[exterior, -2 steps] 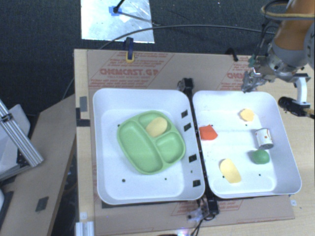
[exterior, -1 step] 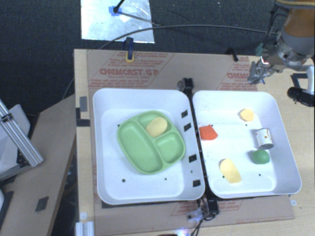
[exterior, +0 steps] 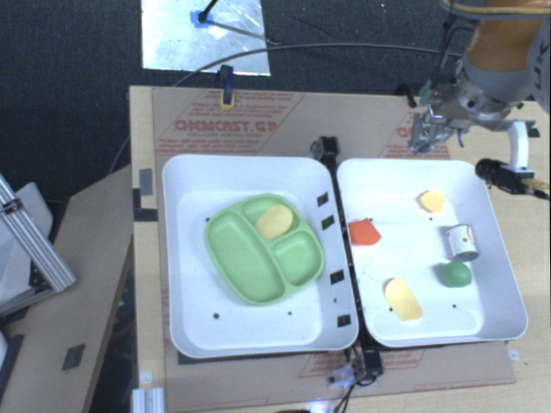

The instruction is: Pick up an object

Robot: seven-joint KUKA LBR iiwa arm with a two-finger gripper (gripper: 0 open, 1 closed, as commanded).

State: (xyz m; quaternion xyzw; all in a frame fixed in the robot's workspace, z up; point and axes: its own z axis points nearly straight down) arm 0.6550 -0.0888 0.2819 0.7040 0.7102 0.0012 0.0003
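1. Nearest lies the pale yellow oval object [exterior: 403, 299], in the right white bin [exterior: 499, 317].
2. The gripper [exterior: 428, 133] hovers beyond the bin's far rim; jaws' state unclear.
3. Descend centred, clear of the green ball [exterior: 455, 274].

Dark carpet floor [exterior: 69, 67], shiny foil sheet [exterior: 202, 24] taped down, brown printed board [exterior: 250, 119] on tan bench [exterior: 95, 256], metal rail [exterior: 30, 239] at left.

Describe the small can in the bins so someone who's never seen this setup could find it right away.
Start at the right bin of the two white ones. Along its right side, the small can lies on its side between a pale yellow piece above and a green lump below. It is the one silvery, cylindrical item there, with a reddish mark on its label.
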